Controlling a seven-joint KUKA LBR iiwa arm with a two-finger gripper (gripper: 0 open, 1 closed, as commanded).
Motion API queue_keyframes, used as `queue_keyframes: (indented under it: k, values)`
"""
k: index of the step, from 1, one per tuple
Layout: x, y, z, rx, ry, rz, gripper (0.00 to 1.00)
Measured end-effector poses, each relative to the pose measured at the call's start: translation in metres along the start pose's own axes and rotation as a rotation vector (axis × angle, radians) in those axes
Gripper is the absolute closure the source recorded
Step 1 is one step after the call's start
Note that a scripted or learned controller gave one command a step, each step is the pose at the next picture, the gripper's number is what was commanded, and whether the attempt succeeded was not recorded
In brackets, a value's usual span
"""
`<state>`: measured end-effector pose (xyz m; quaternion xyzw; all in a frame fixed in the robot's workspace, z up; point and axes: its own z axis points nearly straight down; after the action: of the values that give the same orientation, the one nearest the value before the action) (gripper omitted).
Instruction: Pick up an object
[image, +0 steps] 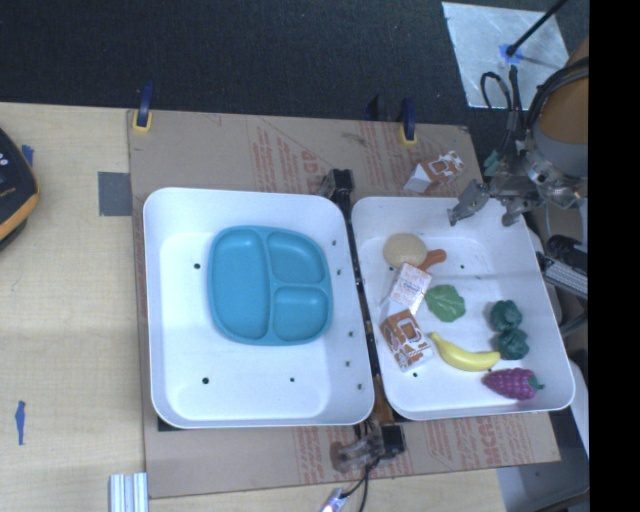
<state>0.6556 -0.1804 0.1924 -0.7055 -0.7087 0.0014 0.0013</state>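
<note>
The arm (560, 120) reaches in at the upper right, and its end effector (492, 200) hangs over the top right corner of the right bin (470, 400). Two dark prongs show there, one slanting left and one at the right, but the view is too coarse to tell whether it stands open or closed. Nothing is seen between them, so I judge it carries nothing.

The things to pick all lie in the right bin. A tan cookie (405, 249) with an orange stub sits near the upper left. Just below it is a white packet (408, 288), and below that a brown packet (405, 338), close to the bin's left wall. A green leaf (445, 303) lies near the middle. A banana (464, 355) lies beneath it, its tip almost touching the brown packet. Dark green broccoli (509, 328) sits to the right, and purple grapes (511, 382) lie at the lower right. The left bin (180, 390) holds a blue plate (270, 285). Another small packet (435, 170) lies on the surface outside the bins.

The step in hand looks like the approach: no object is chosen or touched yet. The next move calls for travelling over one item, probably the cookie or leaf as the nearest, then descending squarely. The packets lie flat and may slip.
</note>
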Motion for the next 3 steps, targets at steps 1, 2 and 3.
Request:
queue_keyframes:
  k: [1, 2, 3]
  values:
    - [0.037, -0.064, 0.099, -0.006, -0.001, 0.003, 0.00]
    - [0.030, -0.086, 0.101, 0.001, 0.000, 0.000, 0.00]
    - [0.029, -0.085, 0.090, 0.002, -0.002, -0.002, 1.00]
